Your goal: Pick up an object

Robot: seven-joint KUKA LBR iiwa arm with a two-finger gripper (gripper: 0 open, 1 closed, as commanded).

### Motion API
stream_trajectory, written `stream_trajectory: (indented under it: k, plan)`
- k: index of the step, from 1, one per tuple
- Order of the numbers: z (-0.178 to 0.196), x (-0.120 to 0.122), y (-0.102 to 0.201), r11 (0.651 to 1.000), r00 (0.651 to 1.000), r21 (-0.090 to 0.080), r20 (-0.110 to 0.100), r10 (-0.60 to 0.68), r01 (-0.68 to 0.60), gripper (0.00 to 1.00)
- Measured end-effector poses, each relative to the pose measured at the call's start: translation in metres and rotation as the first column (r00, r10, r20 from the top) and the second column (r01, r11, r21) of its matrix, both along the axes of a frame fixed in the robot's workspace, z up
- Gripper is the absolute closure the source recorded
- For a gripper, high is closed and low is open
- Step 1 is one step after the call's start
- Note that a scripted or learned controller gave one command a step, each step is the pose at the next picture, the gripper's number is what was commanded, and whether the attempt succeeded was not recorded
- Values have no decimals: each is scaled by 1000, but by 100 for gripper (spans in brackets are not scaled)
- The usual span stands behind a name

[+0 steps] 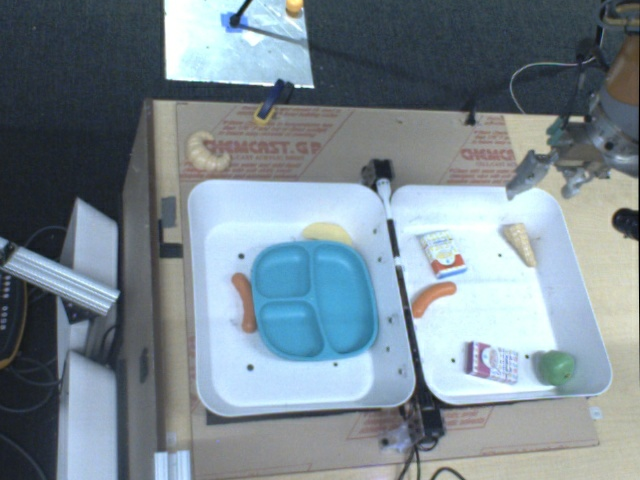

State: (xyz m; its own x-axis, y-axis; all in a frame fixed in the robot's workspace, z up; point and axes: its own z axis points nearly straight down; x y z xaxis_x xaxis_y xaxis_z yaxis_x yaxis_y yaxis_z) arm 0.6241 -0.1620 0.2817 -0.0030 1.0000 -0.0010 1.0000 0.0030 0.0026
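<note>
My gripper [550, 179] hangs at the far right corner of the right bin [575, 268], fingers spread open with nothing between them. Just below it in the bin lies a tan cone [519, 243]. Further in are a small red and white carton [441, 252] and an orange sausage [434, 297]. Another carton [492, 360] and a green ball [556, 366] sit at the near edge.
The left bin [215, 268] holds a blue divided plate [313, 300], an orange sausage [244, 302] to its left and a pale yellow piece [327, 233] behind it. A ridge [395, 258] divides the two bins. Cardboard [300, 148] lies behind them.
</note>
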Motion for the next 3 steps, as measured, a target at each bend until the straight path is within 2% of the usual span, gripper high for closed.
stream_trajectory:
  k: [1,2,3]
  plan:
    - [-93,-10,73,1000,1000,2,-3,1,-1,0]
    - [-198,-14,63,1000,1000,1,-2,-2,2,0]
    - [-187,-13,63,1000,1000,1,0,0,0,100]
